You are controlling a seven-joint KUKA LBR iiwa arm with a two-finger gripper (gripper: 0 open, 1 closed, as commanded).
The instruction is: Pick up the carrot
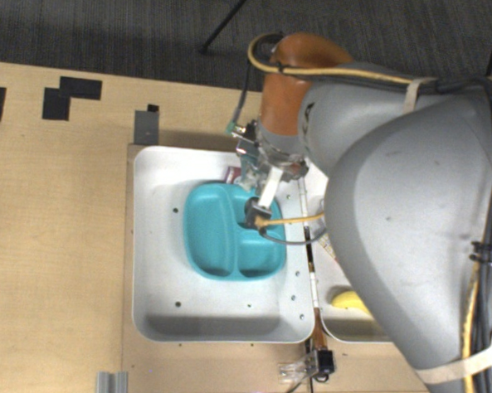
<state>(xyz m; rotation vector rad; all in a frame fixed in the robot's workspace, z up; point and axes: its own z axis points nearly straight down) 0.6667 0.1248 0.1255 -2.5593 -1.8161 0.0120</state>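
Because the grey arm (395,201) covers most of the right bin (346,329), I cannot tell where the carrot lies. Its gripper (249,173) hangs at one o'clock in the left bin (155,252), above one teal two-part dish (218,240); released or clenched, I cannot tell. One yellow object (349,302), half hidden, sits at four o'clock from the dish. Two bins in all.

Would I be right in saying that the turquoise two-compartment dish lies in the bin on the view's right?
Not quite. The camera view shows the turquoise two-compartment dish lying in the bin on the view's left.
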